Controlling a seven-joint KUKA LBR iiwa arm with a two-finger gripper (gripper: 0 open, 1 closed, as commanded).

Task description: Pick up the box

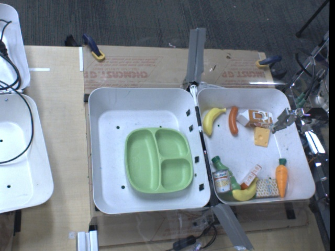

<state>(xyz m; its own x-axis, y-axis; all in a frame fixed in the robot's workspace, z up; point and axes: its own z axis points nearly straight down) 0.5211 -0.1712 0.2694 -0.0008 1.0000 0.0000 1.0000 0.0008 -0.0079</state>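
A: Nearest us, against the right bin (306,163)'s front wall, lie a carrot (282,177) and patterned packet (266,187).

B: The box (255,118)?

A: Toward that bin's far wall, cheese wedge (261,136) touching it. The gripper (284,120) sits beside it; its grasp I cannot tell.

B: Then closing might catch the cheese instead.

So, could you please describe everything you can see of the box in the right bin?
The box is small, apparently cardboard, orange-brown with a white end, printed with markings too small to read. It lies on its side near the far right of the right bin, beside a sausage on its left and a yellow cheese wedge just in front. The gripper sits at its right end.
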